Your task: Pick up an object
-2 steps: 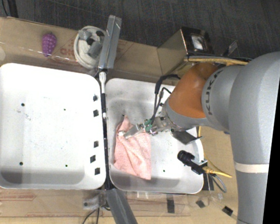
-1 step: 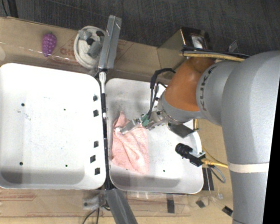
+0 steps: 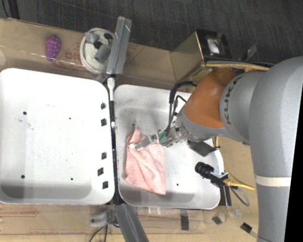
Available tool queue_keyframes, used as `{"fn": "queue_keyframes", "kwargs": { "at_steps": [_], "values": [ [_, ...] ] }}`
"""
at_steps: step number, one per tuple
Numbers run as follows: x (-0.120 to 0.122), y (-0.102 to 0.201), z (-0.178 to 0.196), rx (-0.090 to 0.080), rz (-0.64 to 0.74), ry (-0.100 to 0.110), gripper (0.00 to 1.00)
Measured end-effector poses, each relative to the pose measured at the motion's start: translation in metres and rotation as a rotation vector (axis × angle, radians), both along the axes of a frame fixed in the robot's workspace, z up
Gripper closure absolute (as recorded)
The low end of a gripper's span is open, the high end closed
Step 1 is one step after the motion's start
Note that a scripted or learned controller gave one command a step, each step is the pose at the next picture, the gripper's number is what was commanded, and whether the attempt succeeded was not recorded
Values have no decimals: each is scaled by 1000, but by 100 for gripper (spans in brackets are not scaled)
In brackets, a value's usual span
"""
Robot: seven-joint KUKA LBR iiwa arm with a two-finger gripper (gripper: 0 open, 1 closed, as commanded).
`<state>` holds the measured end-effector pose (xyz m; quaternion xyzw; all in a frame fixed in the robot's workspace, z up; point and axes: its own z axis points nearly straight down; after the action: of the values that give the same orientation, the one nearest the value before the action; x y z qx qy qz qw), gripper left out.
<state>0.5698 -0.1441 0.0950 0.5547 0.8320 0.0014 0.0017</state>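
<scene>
A crumpled pink cloth point(image 3: 147, 167) lies in the right bin point(image 3: 197, 197), against its left wall. My gripper point(image 3: 154, 140) hangs low over the cloth's upper edge, reaching in from the right under the orange-banded wrist. It is right at the cloth's top corner, and I cannot make out whether it touches the fabric. Nothing is visibly lifted.
The left bin point(image 3: 8, 127) sits beside the right one, with a raised divider point(image 3: 110, 145) between them. On the bench behind the bins are a small purple object point(image 3: 52, 47) and a white round holder point(image 3: 96, 49). The arm's grey body covers the right side.
</scene>
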Motion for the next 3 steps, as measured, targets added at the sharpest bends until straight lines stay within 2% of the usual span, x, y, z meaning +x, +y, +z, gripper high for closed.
{"fn": "queue_keyframes", "kwargs": {
  "at_steps": [1, 2, 3],
  "values": [
    [12, 42, -1, -2, 10, 1, 0],
    [12, 43, 10, 0, 13, 1, 100],
    [87, 76, 101, -1, -86, 5, 100]
  ]
}}
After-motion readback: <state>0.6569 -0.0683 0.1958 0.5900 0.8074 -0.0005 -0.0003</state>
